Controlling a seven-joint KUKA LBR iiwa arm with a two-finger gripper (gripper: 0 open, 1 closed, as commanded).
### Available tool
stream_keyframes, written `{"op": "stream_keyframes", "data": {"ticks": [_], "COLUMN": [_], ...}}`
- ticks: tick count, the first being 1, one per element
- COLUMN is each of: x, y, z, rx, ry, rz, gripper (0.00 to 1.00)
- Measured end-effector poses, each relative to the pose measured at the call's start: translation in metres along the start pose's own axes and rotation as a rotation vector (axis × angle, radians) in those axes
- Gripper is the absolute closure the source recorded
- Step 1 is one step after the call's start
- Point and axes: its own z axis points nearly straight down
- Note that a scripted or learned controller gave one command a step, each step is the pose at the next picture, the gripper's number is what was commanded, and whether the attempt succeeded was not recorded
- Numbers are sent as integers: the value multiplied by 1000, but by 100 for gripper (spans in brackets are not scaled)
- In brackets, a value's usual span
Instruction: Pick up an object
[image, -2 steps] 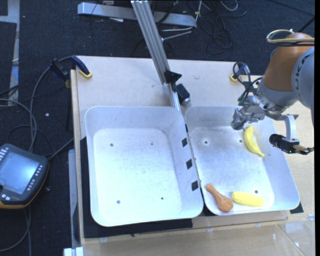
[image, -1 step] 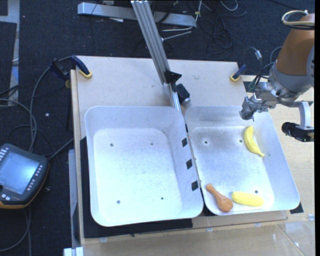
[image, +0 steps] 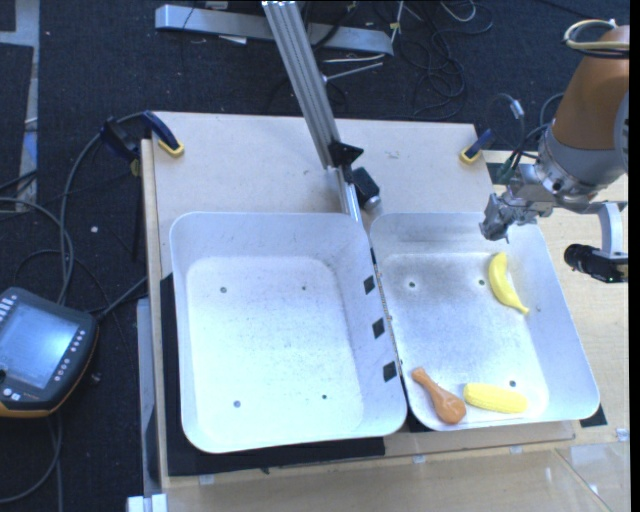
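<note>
Arm: the grey arm comes in from the right, its orange band up near the top corner.
End effector: the end effector hangs over the far rim of the right bin, close to that bin's back edge; nothing is seen between its tips, and whether they are spread or closed I cannot tell (too small and dark from here).
Banana: a yellow banana lies in the right bin just below and a touch right of the end effector, apart from it, near the bin's right slope.
Second yellow piece: a stubby yellow fruit lies along the near rim of the right bin.
Orange piece: an orange drumstick-shaped toy lies just left of the stubby yellow fruit, almost touching it, by the near-left corner.
Open room: the middle floor of the right bin is bare between the banana and the two near pieces.
Left bin: the left bin sits beside the right one, their rims meeting down the centre.
Worktop: the pale worktop shows beyond both bins, with a slanted metal rail crossing it.
</note>
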Motion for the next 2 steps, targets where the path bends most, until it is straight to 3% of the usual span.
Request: {"op": "stream_keyframes", "data": {"ticks": [2], "x": [110], "y": [-16], "z": [-18], "rx": [0], "ry": [1], "rz": [-5], "gripper": [100]}}
